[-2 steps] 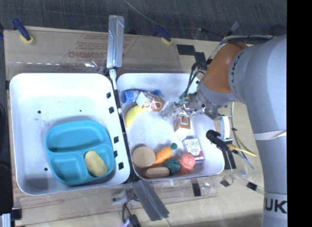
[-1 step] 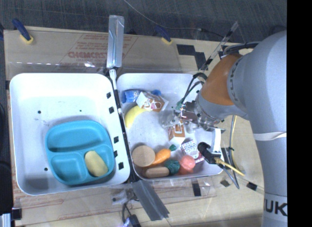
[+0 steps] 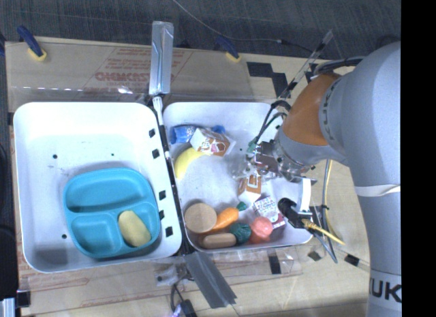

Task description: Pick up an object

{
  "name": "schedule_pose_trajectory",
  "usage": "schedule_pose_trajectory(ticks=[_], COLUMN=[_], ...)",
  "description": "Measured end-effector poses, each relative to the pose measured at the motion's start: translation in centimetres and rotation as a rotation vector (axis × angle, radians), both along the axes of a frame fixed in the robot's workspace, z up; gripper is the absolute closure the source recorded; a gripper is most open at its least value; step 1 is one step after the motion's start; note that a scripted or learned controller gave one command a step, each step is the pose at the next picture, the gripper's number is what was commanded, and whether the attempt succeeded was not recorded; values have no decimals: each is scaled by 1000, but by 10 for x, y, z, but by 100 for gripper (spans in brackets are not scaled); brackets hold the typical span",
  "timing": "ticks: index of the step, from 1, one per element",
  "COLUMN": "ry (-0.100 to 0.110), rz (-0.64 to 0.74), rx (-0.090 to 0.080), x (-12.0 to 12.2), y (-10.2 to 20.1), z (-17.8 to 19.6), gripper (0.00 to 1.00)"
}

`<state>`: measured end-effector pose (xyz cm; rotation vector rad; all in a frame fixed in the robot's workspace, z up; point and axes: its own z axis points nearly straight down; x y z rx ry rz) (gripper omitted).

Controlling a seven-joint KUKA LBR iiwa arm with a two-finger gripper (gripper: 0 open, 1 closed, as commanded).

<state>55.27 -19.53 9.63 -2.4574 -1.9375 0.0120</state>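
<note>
Dark carpet floor (image 3: 82,2) behind wood bench (image 3: 204,70) w/ blue clamps (image 3: 33,44).

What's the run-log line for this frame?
arm: over right bin | claw: above small carton | left bin: blue tray, yellow item | pick: unconfirmed

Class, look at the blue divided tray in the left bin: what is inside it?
A yellow oval potato-like object lies in the lower-right compartment of the blue plastic divided tray. It covers the compartment floor beneath it.
</note>
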Motion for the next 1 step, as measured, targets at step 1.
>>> schedule_pose_trajectory(ticks=[1], ry=[-9], rz=[-99], rx=[-2], x=[53], y=[134], z=[94], gripper=[100])
